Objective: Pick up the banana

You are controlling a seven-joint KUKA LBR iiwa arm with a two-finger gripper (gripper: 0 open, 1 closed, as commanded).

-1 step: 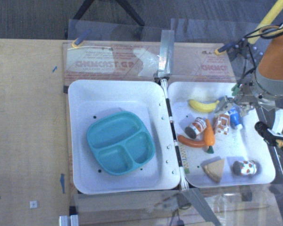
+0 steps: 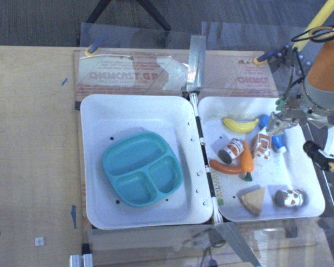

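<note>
Two carrots (image 2: 236, 164) and can (image 2: 232, 149) lie below banana (image 2: 240, 125).

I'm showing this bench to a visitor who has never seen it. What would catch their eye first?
Probably the teal divided tray, alone in the left bin. Next, the clutter in the right bin: a yellow banana near its far side, an orange carrot in the middle, and a bread wedge toward the near edge. The gripper hangs just right of the banana.
</note>
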